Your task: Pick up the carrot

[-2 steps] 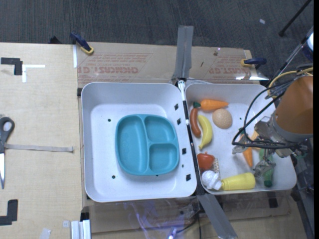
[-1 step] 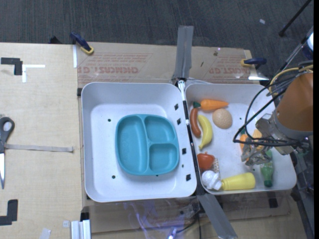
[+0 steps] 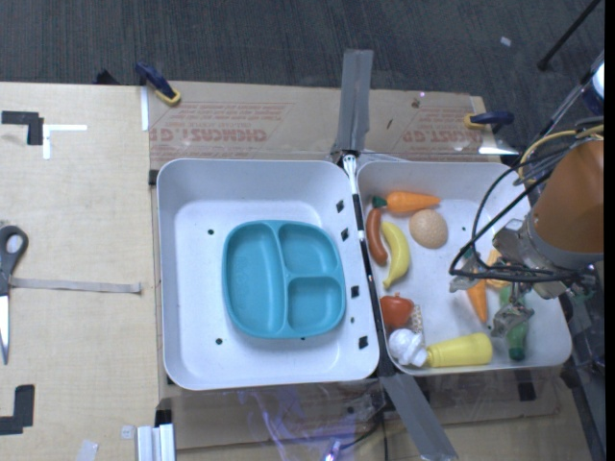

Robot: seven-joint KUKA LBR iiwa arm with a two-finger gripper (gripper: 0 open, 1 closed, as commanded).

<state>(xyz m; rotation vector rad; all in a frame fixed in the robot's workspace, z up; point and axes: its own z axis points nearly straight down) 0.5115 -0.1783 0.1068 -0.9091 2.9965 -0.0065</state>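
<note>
— One carrot (image 3: 412, 201) lies at the right bin's (image 3: 548, 357) far edge, beside the egg (image 3: 429, 229)?
— Confirmed. Gripper (image 3: 506, 305) hangs well apart — jaw state cannot be told.

- The arm (image 3: 575, 200) enters at the right edge of the frame, in the middle height.
- Its biggest visible part is a rounded orange band (image 3: 577, 192), smooth and a little shiny, with a darker shade on its lower side.
- Under the orange part there is a grey metal wrist section (image 3: 538, 248), paler on the top.
- Several thin black cables (image 3: 500, 205) make loops on the left side of the arm; one yellowish cable runs with them near the top.
- The claw (image 3: 506, 312) at the lower end is dark grey and black, with small metal parts; the details are too small to tell.
</note>
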